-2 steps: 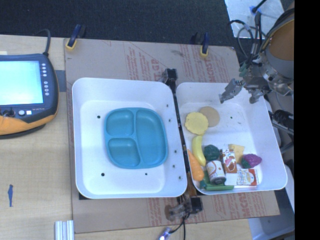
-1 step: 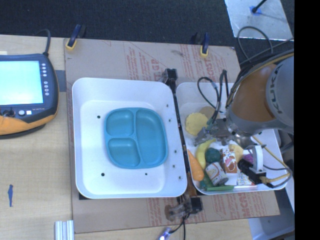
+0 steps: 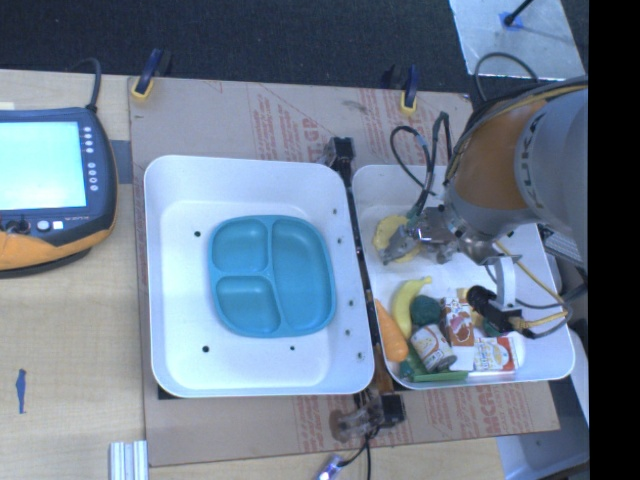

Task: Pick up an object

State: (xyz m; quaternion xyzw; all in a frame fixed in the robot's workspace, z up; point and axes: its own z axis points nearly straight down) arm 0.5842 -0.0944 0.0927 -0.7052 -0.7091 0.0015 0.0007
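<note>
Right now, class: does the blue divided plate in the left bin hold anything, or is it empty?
Empty. The blue divided plate lies flat in the left bin, and all three compartments show only bare blue surface.

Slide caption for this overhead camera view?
Gripper over a yellow toy in the right bin; blue plate in the left bin.

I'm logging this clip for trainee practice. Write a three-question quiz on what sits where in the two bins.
1. True or false: the blue divided plate lies in the left bin.
2. Which item lies along the right bin's left wall? A) orange carrot B) yellow banana C) small can
3. Fill in: the gripper is above the ____ bin, next to a pale yellow item.

Key: 1 true; 2 A; 3 right.
</note>
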